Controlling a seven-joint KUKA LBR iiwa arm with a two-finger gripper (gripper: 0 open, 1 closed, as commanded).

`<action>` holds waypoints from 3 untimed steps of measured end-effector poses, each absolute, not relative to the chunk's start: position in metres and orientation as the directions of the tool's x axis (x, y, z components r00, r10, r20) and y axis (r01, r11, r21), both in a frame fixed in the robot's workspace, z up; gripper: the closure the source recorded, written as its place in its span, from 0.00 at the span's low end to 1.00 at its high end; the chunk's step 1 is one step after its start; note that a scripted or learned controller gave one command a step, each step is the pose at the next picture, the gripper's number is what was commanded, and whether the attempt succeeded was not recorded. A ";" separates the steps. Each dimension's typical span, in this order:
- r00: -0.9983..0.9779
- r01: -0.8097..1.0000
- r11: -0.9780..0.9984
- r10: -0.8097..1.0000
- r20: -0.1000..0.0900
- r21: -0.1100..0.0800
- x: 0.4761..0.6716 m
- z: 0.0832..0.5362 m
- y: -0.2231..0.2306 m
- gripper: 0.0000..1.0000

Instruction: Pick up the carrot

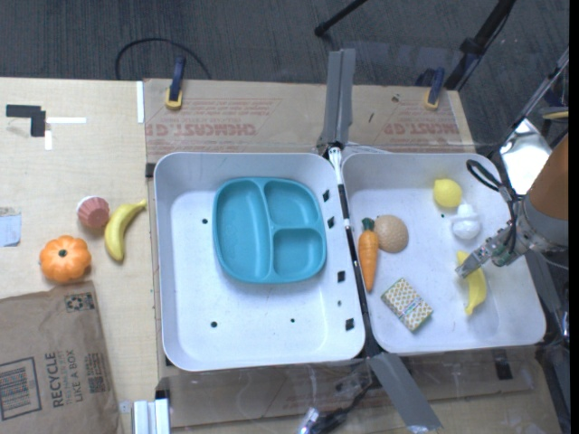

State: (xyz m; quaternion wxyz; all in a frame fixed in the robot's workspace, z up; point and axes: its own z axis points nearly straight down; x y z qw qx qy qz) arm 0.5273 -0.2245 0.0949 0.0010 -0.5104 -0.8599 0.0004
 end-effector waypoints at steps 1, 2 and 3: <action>-0.279 0.960 0.279 0.960 0.000 -0.001 0.504 0.198 -0.177 1.00; 0.153 0.988 -0.153 0.988 0.000 -0.004 0.483 0.172 -0.145 1.00; 0.412 0.911 -0.412 0.911 -0.001 -0.006 0.478 0.175 -0.103 1.00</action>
